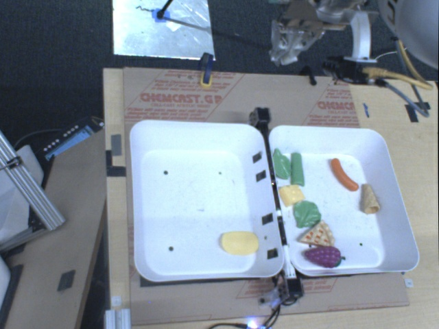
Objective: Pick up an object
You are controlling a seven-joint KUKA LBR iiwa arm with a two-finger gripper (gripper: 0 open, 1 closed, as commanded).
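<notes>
My gripper (287,49) hangs high above the bench's back edge, well behind the right bin (394,184), with nothing visible between its fingers. That bin holds two green pods (288,165), an orange sausage (344,174), a tan cone (370,199), a yellow piece (291,195), a green leafy piece (306,213), a waffle-patterned wedge (317,236) and a purple grape bunch (323,256). A yellow oval piece (239,242) lies alone near the front of the left bin (147,204).
A shiny sheet (162,19) lies on the dark floor beyond the bench. A yellow and blue clamp (206,71) stands at the bench's back edge. Black clips (267,218) run along the seam between the bins. Cables (384,77) trail at the back right.
</notes>
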